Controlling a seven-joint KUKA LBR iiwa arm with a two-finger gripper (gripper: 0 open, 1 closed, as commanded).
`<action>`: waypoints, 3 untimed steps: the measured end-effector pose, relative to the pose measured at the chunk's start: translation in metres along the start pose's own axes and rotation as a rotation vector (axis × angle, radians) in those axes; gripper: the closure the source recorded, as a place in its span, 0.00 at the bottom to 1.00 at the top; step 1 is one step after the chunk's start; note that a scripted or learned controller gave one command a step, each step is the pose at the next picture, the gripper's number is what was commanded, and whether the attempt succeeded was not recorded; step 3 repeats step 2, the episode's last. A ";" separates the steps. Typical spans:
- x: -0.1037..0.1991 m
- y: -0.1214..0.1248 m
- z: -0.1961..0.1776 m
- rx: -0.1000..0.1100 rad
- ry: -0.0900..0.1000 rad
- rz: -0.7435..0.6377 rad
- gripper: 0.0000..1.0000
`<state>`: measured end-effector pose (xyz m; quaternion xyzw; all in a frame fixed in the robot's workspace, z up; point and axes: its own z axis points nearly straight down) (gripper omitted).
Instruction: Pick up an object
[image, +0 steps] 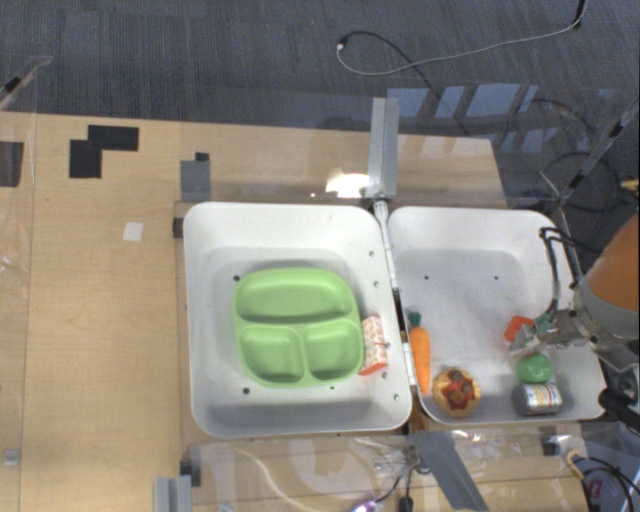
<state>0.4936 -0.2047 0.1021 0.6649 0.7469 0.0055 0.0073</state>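
Tool (527, 338) just above green ball (535, 368), beside red piece (517, 326).

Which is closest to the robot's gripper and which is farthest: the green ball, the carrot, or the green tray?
Counting out from the gripper in the camera view:
1. Green ball, just below the gripper in the right bin.
2. Carrot, by the right bin's left wall, across from the gripper.
3. Green tray, farthest, in the middle of the left bin.
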 end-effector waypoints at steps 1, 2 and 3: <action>0.004 0.061 -0.037 0.015 -0.002 0.527 1.00; 0.073 0.058 -0.116 0.015 -0.002 0.639 1.00; 0.073 0.058 -0.116 0.015 -0.002 0.639 1.00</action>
